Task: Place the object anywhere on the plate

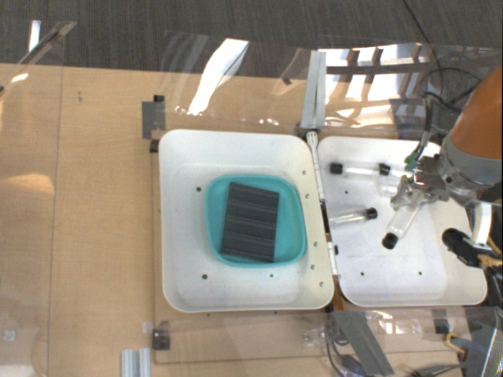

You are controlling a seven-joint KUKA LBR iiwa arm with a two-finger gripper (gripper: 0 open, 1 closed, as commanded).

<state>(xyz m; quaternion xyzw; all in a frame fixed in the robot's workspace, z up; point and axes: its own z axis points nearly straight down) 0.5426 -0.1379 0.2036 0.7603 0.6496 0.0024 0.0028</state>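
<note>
the scene is brightly and fairly evenly lit from above, with daylight also slanting in from the top. a hard white glare streak (pixel 218 73) lies across the clear panel behind the left bin (pixel 177 218), and a smaller one (pixel 35 34) shows at the top left. patches of sunlight (pixel 369 85) wash out the area behind the right bin (pixel 424 285). both white bins are close to overexposed, so their inner contours read faintly. shadows are soft and short. the bench (pixel 78 210) carries pale reflections on the left. focus is moderate throughout; fine detail is soft, and the arm (pixel 479 132) at the right edge looks slightly blurred.
</note>
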